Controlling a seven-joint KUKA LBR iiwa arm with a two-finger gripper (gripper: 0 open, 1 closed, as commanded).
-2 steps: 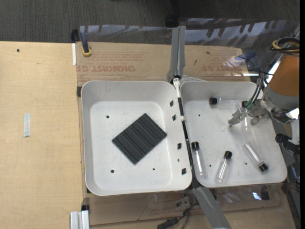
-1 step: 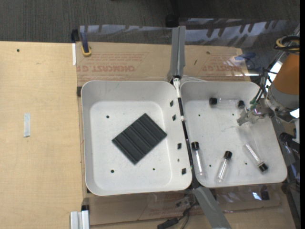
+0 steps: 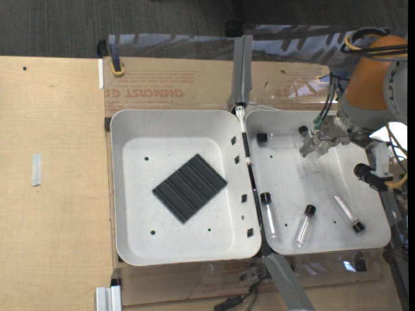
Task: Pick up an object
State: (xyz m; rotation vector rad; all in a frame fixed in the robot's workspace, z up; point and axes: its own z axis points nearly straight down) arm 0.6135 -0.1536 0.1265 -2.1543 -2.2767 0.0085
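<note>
Looking down on a light brown bench [image 3: 52, 173], carrying two white bins side by side, most likely for keeping little things in one spot and stopping them from rolling off.

Starting at the near edge of the right bin [image 3: 285, 180]: lying flat there, three clear tubes with black caps. Resting right along the left wall, the first tube [image 3: 266, 218], kept from rolling by that wall. Lying just beside it and a bit tilted, the second tube [image 3: 303, 227]. Sitting apart, close to the near right corner, the third tube [image 3: 345, 211]. All good things for picking up, and all waiting untouched.

Moving over to the left bin [image 3: 181, 259]: lying flat in the middle, turned like a diamond, a dark ribbed pad [image 3: 190, 188], well away from every wall.

Going farther back in the right bin: sitting near the far left corner, a small black cap [image 3: 262, 137].

Hanging just above the far part of the right bin, the gripper [image 3: 312, 144], reaching in from the right on the grey and orange arm [image 3: 369, 83]. Carrying nothing as far as can be seen. Too small and blurry for telling open from closed. Probably getting ready for going down on something close by, maybe the cap, though only guessing.

Lying past the far edge of the bins, a flat brown cardboard sheet [image 3: 168, 86], and beyond that a dark floor [image 3: 78, 11].
</note>
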